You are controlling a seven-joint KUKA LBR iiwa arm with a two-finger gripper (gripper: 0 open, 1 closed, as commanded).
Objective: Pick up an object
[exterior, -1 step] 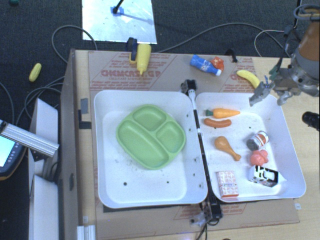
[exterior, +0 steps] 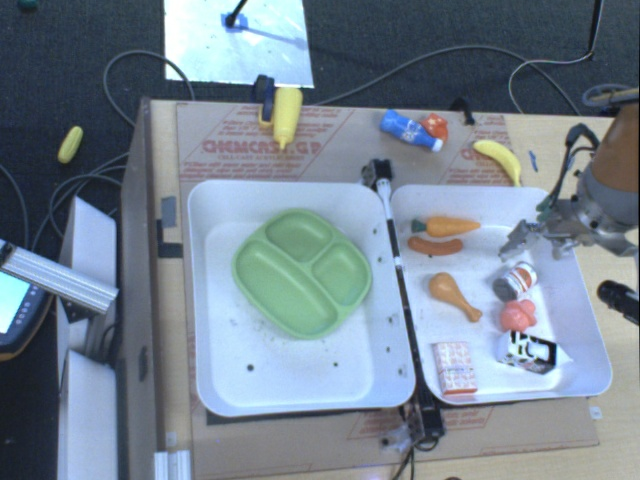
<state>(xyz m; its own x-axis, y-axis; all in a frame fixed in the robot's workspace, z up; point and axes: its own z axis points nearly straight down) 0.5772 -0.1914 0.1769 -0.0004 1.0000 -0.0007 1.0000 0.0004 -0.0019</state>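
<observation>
Hovering over the right bin's (exterior: 590,368) far right part, the gripper (exterior: 540,236) is seen with fingers spread open, nothing between them. A small can (exterior: 514,281) is lying just below it, beside a pink toy (exterior: 518,315). A green divided plate (exterior: 302,272) is held in the left bin (exterior: 215,368).

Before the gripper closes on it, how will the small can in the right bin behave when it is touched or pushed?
The small can lies on its side, so it would probably roll on the right bin floor if nudged sideways. It looks rigid and probably light. Its rounded surface may slip between the gripper fingers unless gripped across its width.
</observation>
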